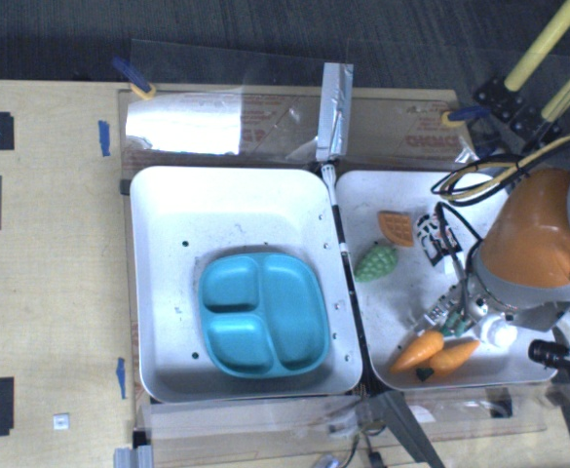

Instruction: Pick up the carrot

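Lying near the front edge of the right bin (401,191), the carrot (431,353) looks light, rigid and smooth, likely slippery; its thick middle seems the best hold. Whether the hand (447,313) just above it is clenched cannot be told.

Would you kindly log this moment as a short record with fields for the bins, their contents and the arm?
left bin: holds a blue divided plate
right bin: holds the carrot, a green bumpy toy and an orange flat piece
carrot position: near front edge of right bin, lying on its side
arm: reaches in from the right, over the right bin
hand: low, just above the carrot; a grasp cannot be confirmed
task status: carrot not visibly lifted
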